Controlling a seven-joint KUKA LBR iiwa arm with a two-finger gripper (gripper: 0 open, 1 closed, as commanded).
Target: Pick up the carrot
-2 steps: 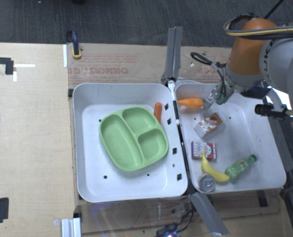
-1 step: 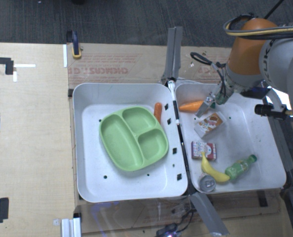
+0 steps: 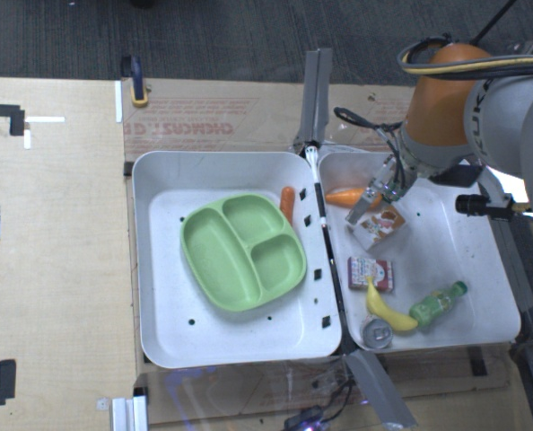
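Camera view: the tool [image 3: 375,196] hangs just beside the carrot [image 3: 345,197]; I cannot tell its grip state. It may snag the small carton [image 3: 380,226] instead.

Only readable-ish text: red print on the cardboard sheet [image 3: 190,115] lying on the surface behind the left bin [image 3: 150,241], upside down from this camera; looks like "CHEMICAL GUYS", second word cut off (low confidence, letters blurry). Small carton [image 3: 380,225] in the right bin [image 3: 495,268] has printed graphics, too blurred to read. Red-and-white packet [image 3: 371,273] below it, same: lettering present, not legible. Green bottle [image 3: 435,303] label unreadable. No numbers or signs I can make out elsewhere
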